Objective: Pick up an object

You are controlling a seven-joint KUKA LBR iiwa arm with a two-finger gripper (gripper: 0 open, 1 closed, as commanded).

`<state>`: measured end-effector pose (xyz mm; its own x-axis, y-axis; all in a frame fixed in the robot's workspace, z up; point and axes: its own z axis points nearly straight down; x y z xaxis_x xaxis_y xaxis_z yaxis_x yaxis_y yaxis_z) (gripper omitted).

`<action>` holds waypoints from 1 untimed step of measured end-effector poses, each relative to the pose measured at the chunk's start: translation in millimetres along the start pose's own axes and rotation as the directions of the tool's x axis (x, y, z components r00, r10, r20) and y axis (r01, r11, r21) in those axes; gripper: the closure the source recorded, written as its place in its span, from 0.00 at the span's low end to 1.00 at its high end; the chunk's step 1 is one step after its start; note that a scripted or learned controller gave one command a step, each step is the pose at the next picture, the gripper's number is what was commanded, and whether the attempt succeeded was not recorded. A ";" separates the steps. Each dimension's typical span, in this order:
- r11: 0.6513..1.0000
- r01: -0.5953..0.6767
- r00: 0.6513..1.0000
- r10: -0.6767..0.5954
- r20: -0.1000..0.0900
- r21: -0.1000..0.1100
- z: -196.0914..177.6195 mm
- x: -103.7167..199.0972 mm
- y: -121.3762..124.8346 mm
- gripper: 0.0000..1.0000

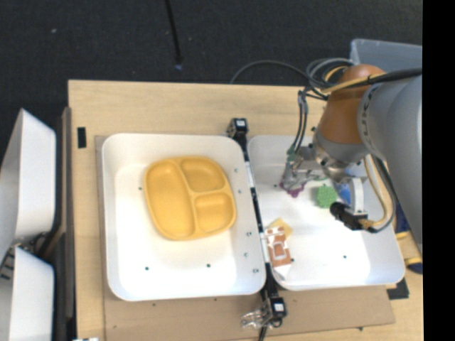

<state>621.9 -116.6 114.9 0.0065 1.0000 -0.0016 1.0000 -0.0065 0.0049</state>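
My gripper hangs low over the upper left part of the right bin, below the orange wrist band. A small purple object lies right under its fingertips; whether the fingers hold it is unclear. A green object sits just to the right of the gripper, with a blue item beside it. A tan and white card-like piece rests near the bin's left wall.
The left bin holds a yellow divided plate. A black cable end loops down from the arm over the right bin. Wooden bench edge surrounds both bins; a white box stands at far left.
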 end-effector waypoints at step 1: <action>1.000 0.005 1.000 -0.005 0.000 -0.003 -63.3 -4.6 7.7 1.00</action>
<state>629.3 -121.1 178.3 0.0011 1.0000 -0.0017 1.0000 -0.0011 0.0079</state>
